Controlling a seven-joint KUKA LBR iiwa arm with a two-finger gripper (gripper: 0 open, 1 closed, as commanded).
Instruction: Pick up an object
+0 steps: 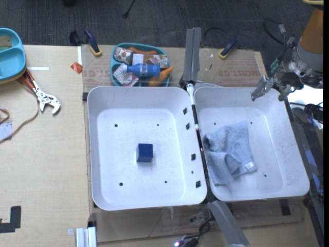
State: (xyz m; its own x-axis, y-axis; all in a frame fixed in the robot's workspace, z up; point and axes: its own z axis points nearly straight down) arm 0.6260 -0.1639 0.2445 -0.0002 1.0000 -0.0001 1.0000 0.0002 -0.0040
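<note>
A small blue cube (145,152) sits near the middle of the left bin (103,189). A crumpled grey cloth (230,151) with a small white tag lies in the left half of the right bin (280,184). My gripper (270,90) hangs over the far right corner of the right bin, well apart from the cloth and far from the cube. Its two fingers are spread open, with nothing between them. The orange band of the arm (313,32) rises above it at the top right.
A teal bowl (140,66) of snack packets and a blue bottle stands behind the left bin. A wrench (45,101) and a teal tray (10,53) lie on the wooden bench at left. Clamps (92,42) and cables sit along the back edge.
</note>
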